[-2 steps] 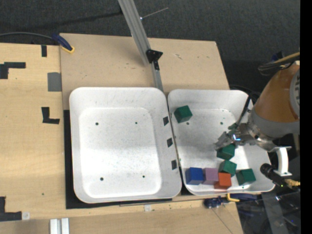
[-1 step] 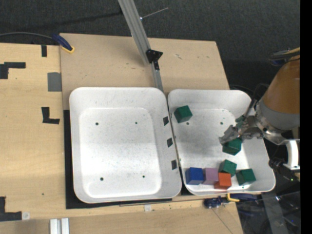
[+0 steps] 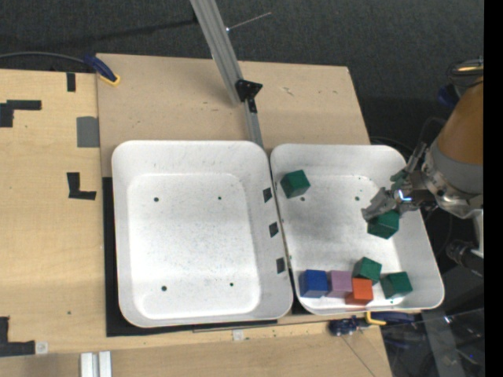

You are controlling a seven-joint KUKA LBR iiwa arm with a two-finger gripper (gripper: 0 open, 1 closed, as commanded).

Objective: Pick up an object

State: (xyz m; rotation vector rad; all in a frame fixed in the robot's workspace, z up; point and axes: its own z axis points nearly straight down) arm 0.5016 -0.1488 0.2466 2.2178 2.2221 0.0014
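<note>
My gripper (image 3: 387,208) hangs over the right side of the right bin (image 3: 338,305), reaching in from the right. A dark green block (image 3: 383,226) sits directly at its tip, touching or just under it; whether the block is gripped I cannot tell. Another green block (image 3: 295,184) lies apart near the bin's upper left corner. Along the bin's front wall sit a blue block (image 3: 314,282), a lilac block (image 3: 341,281), an orange block (image 3: 361,290) and two green blocks (image 3: 367,269) (image 3: 397,283).
The left bin (image 3: 126,210) stands beside the right one, sharing a middle wall. A grey metal bar (image 3: 220,38) slants down from the top to a black clamp (image 3: 248,90) behind the bins. The wooden bench (image 3: 47,210) extends left.
</note>
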